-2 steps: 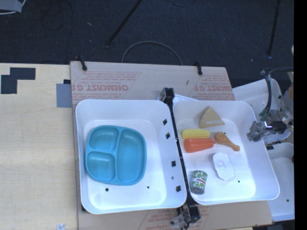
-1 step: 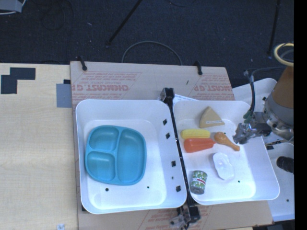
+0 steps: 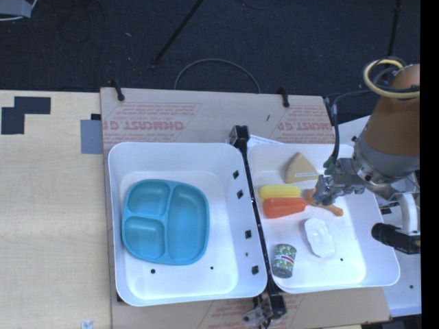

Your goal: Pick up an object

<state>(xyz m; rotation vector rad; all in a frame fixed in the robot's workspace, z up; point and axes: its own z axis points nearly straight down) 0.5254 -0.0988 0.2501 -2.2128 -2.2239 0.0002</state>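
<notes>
The right bin (image 3: 374, 269) holds a tan wedge (image 3: 300, 168), a yellow bar (image 3: 280, 191), an orange-red carrot-shaped piece (image 3: 285, 208), a white lumpy object (image 3: 319, 237) and a small green patterned cup (image 3: 284, 260). My gripper (image 3: 322, 196) hangs low over the bin's right middle, just right of the yellow bar and the orange piece, beside a small orange object (image 3: 334, 210). The wrist hides its tips.
The left bin (image 3: 137, 160) carries a blue divided plate (image 3: 165, 221). A black divider (image 3: 250, 214) with clips runs between the bins. Cardboard lies under both bins, and cables cross the dark floor behind.
</notes>
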